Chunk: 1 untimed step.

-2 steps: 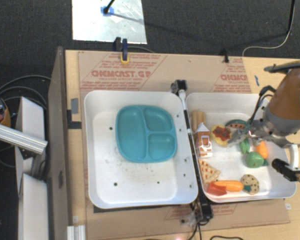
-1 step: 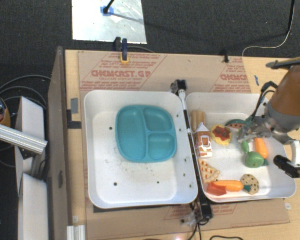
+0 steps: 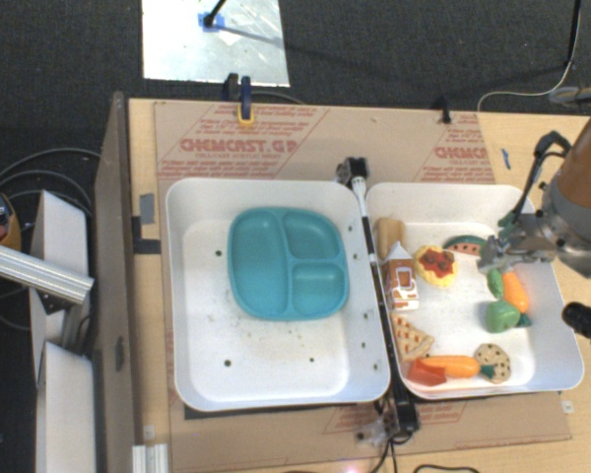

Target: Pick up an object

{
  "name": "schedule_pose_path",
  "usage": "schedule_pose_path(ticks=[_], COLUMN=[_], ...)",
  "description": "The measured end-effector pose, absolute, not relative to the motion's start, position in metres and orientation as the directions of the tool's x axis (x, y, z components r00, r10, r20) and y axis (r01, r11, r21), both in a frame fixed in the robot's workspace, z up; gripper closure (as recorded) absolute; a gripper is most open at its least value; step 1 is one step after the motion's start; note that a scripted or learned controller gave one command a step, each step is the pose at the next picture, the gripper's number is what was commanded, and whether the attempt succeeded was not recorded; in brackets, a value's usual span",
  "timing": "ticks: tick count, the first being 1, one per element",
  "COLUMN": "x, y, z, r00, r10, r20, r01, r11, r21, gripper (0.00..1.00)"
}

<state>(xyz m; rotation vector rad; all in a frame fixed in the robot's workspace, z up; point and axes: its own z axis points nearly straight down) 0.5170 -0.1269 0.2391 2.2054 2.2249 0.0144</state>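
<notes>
Bench (image 3: 305, 131) with 2 white bins (image 3: 197, 363)

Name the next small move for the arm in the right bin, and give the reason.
Probably a short drop straight down: the end effector hovers at the right bin's right side, just above the small carrot and green vegetable. Whether its fingers are spread is unclear, so check that first.

The 2 bins (image 3: 276, 387) are white. A teal divided plate (image 3: 287, 263) lies in the left bin. In the right bin, the toy carrot (image 3: 515, 291) is orange, the pepper (image 3: 502, 315) is green, the cookie (image 3: 492, 362) is tan with dark dots, and the watermelon slice (image 3: 463, 243) is red with a green rind. The cardboard (image 3: 276, 141) at the upper centre is brown with red letters.
</notes>
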Motion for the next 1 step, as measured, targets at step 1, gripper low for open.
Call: schedule_pose_path(ticks=[1], x=[0.5551], y=[-0.0900], z=[0.2214], r00=[-0.009], r10=[1.000], r20=[0.001], r01=[1.000], r11=[0.009], r21=[0.003], gripper=[1.00])
